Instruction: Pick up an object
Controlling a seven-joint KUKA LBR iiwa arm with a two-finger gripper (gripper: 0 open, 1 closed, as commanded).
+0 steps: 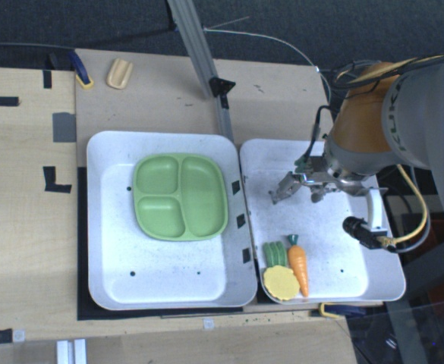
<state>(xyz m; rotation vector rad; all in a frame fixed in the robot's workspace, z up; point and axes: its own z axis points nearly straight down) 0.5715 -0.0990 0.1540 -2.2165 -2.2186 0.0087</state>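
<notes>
- your gripper [297,191] hangs over the right bin [358,279], fingers spread, grasping nothing.
- the carrot [299,268] lies near that bin's front edge, apart from it.

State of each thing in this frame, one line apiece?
Gripper: over the right bin, nothing between its fingers.
Green plate: flat in the left bin, compartments up.
Carrot: lying at the right bin's near edge.
Yellow piece: lying against the carrot.
Green piece: lying beside the carrot.
</notes>
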